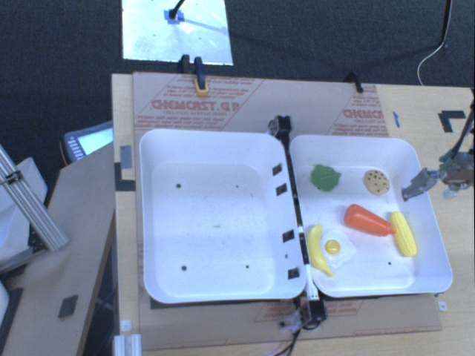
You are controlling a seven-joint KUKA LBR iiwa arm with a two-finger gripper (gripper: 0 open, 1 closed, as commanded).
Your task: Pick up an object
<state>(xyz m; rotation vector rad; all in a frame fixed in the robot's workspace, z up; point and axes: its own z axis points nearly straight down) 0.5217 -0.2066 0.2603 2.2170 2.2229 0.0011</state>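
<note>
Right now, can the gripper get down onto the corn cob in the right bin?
Probably yes. The gripper sits at the right bin's right rim, just above the corn cob. Nothing lies over the cob; the carrot lies close on its left.

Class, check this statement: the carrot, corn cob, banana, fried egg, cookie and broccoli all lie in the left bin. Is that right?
Not quite. The camera view shows the carrot, corn cob, banana, fried egg, cookie and broccoli all lying in the right bin, not the left bin.
</note>
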